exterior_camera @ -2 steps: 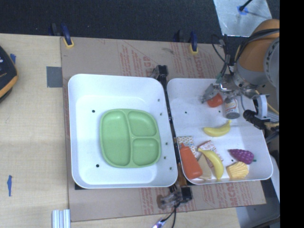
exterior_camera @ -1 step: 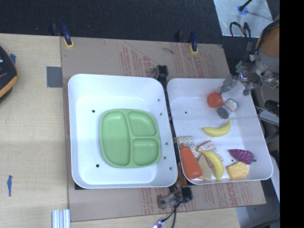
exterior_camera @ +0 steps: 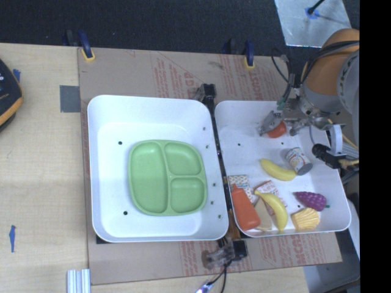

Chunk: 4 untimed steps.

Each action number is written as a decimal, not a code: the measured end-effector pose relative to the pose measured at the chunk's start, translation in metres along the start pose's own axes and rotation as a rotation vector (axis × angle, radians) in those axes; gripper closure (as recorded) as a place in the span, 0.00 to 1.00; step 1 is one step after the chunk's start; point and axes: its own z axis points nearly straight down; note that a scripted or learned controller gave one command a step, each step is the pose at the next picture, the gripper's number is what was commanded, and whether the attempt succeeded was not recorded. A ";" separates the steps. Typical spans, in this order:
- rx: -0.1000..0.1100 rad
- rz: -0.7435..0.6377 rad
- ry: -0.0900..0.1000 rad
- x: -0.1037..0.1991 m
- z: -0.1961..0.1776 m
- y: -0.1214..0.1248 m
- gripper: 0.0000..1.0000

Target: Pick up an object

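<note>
Gripper sat low at the right bin's twelve o'clock, fingers pinching a small red object that looked not yet lifted; raising it clear remained.

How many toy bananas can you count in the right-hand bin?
2. One banana lies near the bin's middle, beside the small can. The other banana lies toward the front edge, next to the orange block. Others may be hidden under the pile.

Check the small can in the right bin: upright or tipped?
Tipped. The can lies on its side on the right bin's floor, its round end facing the camera.
</note>
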 end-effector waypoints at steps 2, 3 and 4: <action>0.001 -0.003 -0.002 0.013 -0.007 -0.084 1.00; -0.003 0.001 0.001 0.054 -0.070 -0.017 1.00; -0.003 0.000 0.001 0.116 -0.098 0.001 1.00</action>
